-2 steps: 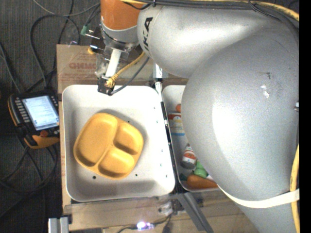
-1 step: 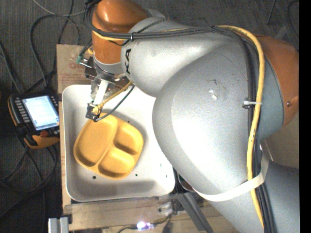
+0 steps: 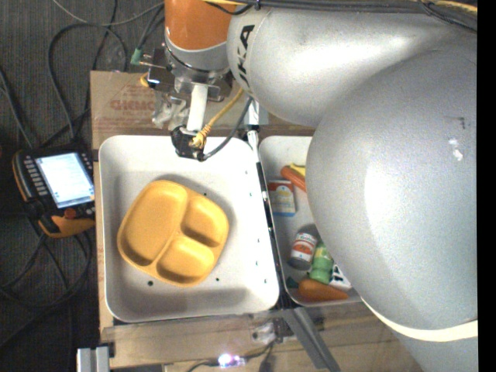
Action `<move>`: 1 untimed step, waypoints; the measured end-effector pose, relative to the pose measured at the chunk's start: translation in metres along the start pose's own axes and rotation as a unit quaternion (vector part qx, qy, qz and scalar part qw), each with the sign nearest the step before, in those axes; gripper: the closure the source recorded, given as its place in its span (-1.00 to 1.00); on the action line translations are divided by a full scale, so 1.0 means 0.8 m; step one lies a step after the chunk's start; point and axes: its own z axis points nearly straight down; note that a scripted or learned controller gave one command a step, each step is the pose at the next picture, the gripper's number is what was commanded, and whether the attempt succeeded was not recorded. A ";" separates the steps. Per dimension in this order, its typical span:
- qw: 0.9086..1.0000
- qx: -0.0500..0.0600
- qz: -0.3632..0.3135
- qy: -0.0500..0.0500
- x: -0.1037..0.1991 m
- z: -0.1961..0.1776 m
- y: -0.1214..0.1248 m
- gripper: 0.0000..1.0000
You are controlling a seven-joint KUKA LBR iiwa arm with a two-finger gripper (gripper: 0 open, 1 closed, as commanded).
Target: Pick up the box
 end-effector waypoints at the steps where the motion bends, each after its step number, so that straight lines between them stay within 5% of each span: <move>1: 0.989 0.002 -0.149 0.001 0.006 0.185 0.018 1.00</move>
